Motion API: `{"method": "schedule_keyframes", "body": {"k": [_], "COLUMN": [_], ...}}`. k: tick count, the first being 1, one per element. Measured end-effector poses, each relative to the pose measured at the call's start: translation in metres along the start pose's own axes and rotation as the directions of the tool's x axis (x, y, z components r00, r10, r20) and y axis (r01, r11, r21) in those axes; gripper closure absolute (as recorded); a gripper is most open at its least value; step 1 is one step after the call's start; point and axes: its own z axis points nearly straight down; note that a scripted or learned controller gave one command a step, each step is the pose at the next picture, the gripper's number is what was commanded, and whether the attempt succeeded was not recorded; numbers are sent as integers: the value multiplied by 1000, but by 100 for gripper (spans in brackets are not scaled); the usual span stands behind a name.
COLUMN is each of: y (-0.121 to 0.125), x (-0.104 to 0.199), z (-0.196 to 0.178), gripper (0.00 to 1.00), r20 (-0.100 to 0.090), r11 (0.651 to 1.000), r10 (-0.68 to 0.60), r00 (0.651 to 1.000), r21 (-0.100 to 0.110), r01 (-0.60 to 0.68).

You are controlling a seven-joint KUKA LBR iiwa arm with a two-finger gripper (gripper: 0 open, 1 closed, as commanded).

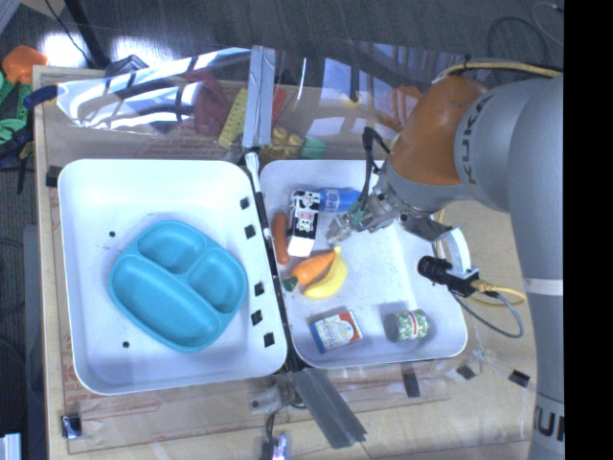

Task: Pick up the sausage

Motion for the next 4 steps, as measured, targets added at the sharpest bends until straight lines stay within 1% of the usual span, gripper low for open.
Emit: {"method": "schedule_keyframes", "body": {"k": [1, 2, 3, 4], "y": [-9, -56, -47, -58], "x": [15, -26, -2, 2], "z": [28, -42, -15, -30], "gripper": [100, 100, 100, 100], "r20": [-2, 1, 0, -1], "r11": [954, 833, 591, 585], "r10": [298, 553, 807, 811], "r00": [954, 833, 591, 585], "r21": [3, 0, 6, 7], "r01": [-298, -553, -807, -811]}}
